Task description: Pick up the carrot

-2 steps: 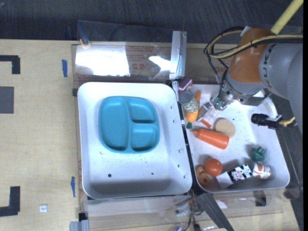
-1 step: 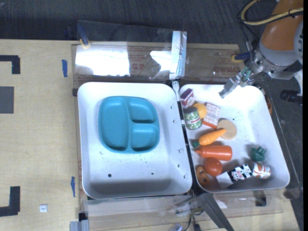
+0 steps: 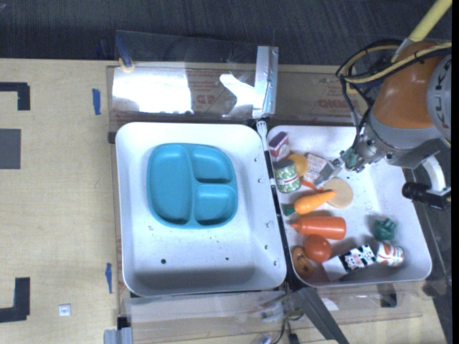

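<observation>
The carrot point(image 3: 314, 202) lies in the right bin point(image 3: 412, 267), pale orange with a green tip at its left end, slanting up to the right. My gripper point(image 3: 326, 172) hangs low over the bin, just above and to the right of the carrot's thick end. I see nothing held in it. A darker orange-red vegetable point(image 3: 323, 226) lies just below the carrot.
Around the carrot sit a green can point(image 3: 287, 178), a tan disc point(image 3: 341, 194), a red tomato point(image 3: 318, 248), a cow-patterned toy point(image 3: 357, 258), a small green piece point(image 3: 384, 228) and a red-and-white packet point(image 3: 278, 145). The left bin point(image 3: 136, 264) holds a blue divided plate point(image 3: 192, 183).
</observation>
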Robot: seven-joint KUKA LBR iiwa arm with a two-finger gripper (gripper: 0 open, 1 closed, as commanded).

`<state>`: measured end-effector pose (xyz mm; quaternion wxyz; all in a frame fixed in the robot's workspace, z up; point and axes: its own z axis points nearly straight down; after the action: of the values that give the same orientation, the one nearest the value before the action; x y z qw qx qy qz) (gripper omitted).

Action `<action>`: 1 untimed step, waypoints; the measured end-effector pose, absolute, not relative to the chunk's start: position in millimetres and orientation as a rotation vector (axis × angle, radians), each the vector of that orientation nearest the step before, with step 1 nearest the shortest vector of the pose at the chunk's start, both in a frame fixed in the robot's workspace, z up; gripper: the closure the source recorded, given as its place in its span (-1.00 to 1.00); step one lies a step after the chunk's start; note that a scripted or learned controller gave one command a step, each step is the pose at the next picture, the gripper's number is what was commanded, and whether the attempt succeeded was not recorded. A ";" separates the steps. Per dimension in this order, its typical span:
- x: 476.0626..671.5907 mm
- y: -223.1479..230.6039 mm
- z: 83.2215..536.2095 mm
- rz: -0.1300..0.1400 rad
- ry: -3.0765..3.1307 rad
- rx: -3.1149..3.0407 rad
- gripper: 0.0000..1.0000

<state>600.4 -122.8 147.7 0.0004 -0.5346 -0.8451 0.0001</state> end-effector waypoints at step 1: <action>575.8 -108.0 130.6 0.001 -2.620 -1.729 -1.00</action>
<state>575.8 -108.0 130.6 0.0013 -0.5508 -0.8346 0.0003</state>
